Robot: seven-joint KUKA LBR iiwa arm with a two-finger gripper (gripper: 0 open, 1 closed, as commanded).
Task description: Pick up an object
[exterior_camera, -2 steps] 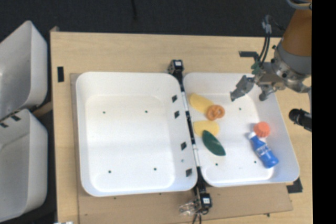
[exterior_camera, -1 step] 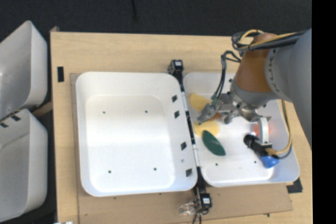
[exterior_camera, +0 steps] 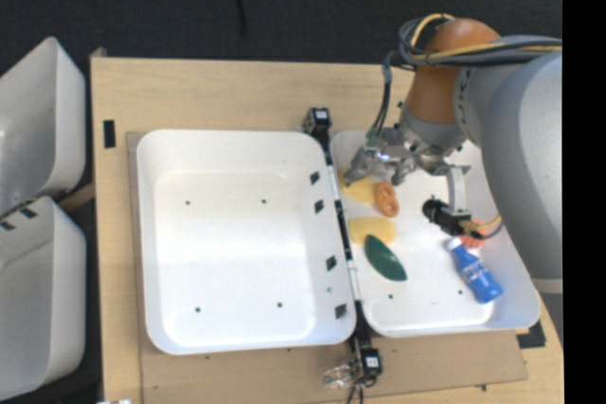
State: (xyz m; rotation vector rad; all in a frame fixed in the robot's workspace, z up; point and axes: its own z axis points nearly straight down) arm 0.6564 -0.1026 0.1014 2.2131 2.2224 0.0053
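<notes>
Hovering over the right bin [exterior_camera: 511,312], upper-left corner: gripper [exterior_camera: 383,167].
Open or shut: can't tell from this angle. Orange piece [exterior_camera: 384,198] lies just beside it, touching yellow scrap [exterior_camera: 359,190]. Yellow wedge [exterior_camera: 372,229] and green oval [exterior_camera: 385,257] touch mid-bin. Blue tube [exterior_camera: 473,272] is near the right wall. Left bin [exterior_camera: 151,203] alongside.

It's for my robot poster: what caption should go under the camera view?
The gripper hangs over the right bin, where an orange object, a green object and a blue tube lie.
</notes>
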